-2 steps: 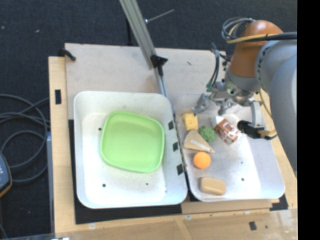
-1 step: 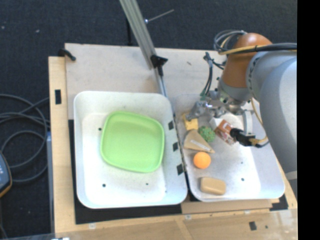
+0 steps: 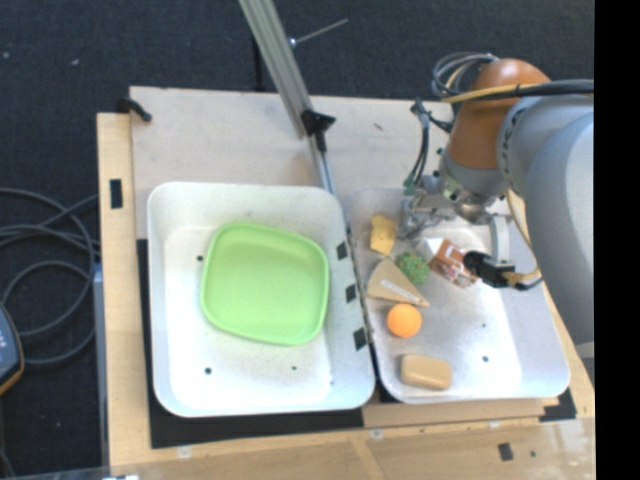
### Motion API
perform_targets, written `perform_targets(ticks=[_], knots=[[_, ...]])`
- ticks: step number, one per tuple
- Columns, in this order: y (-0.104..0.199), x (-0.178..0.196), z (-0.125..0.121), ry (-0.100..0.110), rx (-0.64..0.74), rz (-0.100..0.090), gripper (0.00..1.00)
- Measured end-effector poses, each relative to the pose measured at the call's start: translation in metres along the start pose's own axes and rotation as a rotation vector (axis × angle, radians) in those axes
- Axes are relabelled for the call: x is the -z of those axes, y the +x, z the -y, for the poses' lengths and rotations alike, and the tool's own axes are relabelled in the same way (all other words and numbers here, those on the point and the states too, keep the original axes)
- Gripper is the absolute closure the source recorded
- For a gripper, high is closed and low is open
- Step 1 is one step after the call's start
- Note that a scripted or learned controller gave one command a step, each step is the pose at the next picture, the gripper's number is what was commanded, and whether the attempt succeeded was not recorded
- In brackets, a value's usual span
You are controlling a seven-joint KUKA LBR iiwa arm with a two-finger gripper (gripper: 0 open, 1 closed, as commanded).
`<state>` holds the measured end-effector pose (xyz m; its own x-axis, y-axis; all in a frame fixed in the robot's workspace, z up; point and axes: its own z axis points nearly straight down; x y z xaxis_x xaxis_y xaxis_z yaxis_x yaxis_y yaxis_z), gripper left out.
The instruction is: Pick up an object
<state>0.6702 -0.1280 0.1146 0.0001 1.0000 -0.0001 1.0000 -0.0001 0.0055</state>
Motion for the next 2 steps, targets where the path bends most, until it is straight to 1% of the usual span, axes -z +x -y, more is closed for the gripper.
perform_targets(ticks=[1, 2], knots=[[0.002, 0.048, -0.01, 0.0, 0.0, 0.0, 1.0], [0.004, 0.111, -0.011, -0.001, 0.0, 0.001, 1.0]])
